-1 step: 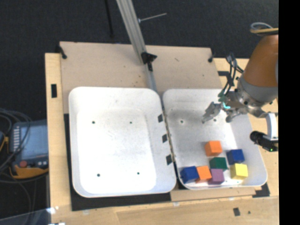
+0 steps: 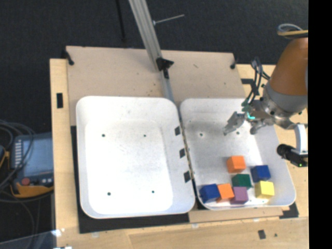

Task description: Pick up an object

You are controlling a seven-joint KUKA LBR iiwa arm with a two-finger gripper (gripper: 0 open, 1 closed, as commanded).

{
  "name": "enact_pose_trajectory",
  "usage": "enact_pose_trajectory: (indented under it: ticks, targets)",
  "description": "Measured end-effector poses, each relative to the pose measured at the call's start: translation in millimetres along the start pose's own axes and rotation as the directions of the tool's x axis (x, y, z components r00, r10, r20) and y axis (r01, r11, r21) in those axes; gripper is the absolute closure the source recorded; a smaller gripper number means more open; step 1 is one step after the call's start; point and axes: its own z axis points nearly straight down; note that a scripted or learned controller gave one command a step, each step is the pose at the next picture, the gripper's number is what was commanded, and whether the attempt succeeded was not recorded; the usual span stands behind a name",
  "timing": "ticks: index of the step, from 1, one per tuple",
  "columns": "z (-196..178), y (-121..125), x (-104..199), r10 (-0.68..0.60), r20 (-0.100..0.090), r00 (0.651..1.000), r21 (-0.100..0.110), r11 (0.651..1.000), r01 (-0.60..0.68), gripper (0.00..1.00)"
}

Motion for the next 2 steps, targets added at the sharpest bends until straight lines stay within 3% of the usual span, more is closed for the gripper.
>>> enact_pose_trajectory:
  ticks: [2]
  targets:
    - [86.4, -3.7, 0.5, 0.006, 0.003, 1.0, 0.005, 1.0, -0.006, 0.0]
